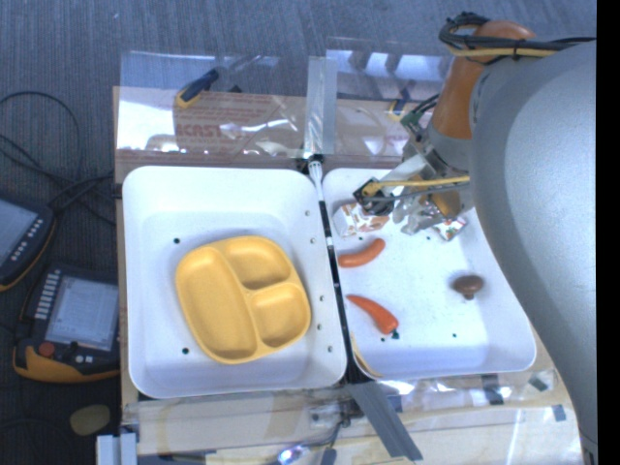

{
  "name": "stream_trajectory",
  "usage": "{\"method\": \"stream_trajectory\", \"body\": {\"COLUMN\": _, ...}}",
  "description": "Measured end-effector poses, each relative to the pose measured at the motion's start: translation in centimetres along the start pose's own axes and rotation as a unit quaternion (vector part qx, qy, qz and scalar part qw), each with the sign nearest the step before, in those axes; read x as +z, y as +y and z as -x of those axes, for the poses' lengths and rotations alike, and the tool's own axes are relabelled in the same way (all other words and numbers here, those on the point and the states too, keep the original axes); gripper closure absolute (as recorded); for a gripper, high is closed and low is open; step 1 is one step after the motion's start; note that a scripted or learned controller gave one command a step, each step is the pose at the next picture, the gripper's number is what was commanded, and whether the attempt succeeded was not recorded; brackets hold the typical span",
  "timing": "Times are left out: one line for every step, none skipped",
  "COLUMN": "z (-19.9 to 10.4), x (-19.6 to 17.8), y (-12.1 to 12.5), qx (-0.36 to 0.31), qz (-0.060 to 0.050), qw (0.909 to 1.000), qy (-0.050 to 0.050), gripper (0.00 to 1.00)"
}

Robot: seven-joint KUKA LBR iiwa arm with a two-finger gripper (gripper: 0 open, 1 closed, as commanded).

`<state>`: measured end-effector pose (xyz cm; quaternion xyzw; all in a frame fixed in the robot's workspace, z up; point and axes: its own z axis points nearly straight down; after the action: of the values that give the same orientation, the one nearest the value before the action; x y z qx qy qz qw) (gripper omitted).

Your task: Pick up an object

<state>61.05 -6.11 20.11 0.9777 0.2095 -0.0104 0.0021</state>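
Observation:
My gripper (426, 213) hangs low over the back of the right bin (504, 347), below the grey arm and its orange band. A crumpled shiny piece (354, 224) lies just left of it by the bin's left wall. An orange sausage-shaped piece (360, 252) lies in front of that. Further forward is a red chili pepper (373, 314) with a green stem. A small brown lump (470, 284) sits at the right. Nothing shows as held.
The left bin (145, 211) holds a yellow divided plate (242, 296). The bulky grey arm covers the right bin's right edge. Clear plastic panels stand behind both bins. Devices and cables lie on the floor at the left.

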Motion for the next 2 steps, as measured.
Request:
{"method": "stream_trajectory", "body": {"z": 0.03, "x": -0.49, "y": 0.00, "qx": -0.001, "qz": 0.000, "qw": 1.0000, "qy": -0.005, "gripper": 1.00}}
{"method": "stream_trajectory", "body": {"z": 0.07, "x": -0.98, "y": 0.00, "qx": -0.003, "qz": 0.000, "qw": 0.9999, "qy": -0.011, "gripper": 1.00}}
